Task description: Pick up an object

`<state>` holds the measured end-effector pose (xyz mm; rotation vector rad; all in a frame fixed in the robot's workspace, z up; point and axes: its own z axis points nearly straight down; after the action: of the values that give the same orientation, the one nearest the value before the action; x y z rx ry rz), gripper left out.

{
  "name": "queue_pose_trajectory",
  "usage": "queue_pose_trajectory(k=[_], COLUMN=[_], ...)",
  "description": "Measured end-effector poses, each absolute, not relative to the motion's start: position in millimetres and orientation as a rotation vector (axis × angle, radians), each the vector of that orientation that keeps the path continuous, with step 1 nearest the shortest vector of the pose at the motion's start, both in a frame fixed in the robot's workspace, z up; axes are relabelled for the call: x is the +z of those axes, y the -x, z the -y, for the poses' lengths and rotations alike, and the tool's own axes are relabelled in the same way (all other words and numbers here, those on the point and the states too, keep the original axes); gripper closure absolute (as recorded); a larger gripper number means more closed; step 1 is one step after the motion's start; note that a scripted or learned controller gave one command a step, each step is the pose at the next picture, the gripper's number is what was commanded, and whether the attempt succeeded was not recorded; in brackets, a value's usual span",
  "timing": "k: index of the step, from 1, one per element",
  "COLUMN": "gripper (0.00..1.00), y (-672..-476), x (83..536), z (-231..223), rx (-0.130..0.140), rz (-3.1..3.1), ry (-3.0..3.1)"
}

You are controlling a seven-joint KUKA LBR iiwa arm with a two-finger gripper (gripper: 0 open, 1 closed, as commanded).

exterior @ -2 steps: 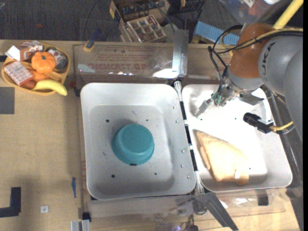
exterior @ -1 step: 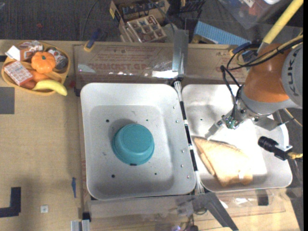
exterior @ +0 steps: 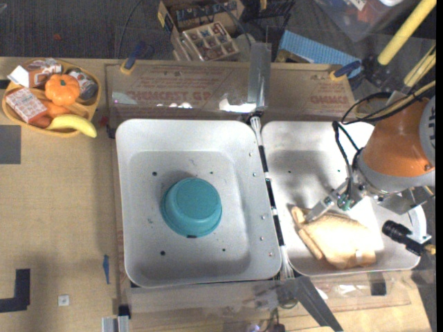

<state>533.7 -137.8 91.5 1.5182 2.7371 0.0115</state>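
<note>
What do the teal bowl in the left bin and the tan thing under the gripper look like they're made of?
Bowl: probably hard plastic, with a smooth, even teal surface and soft sheen; it sits upside down. Tan thing in the right bin: looks soft, perhaps foam or rubber shaped like bread slices, matte with browner edges; too blurred to be sure. Gripper is just above it.

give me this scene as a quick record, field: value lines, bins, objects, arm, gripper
left bin: holds one teal bowl, upside down, near the middle
right bin: holds a tan toast-like object at the near side
arm: enters from the right, over the right bin
gripper: low in the right bin, at the tan object's far edge
grasp: cannot tell if anything is held
off the bins: basket with a banana and a small pumpkin, far left of the bench
</note>
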Motion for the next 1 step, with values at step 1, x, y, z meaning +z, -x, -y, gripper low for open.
queue_pose_trajectory(k=[1], gripper=[0.00], y=[-574.9], x=[91.5], z=[142.6], rx=[0.009], rz=[-2.650], ry=[-1.664])
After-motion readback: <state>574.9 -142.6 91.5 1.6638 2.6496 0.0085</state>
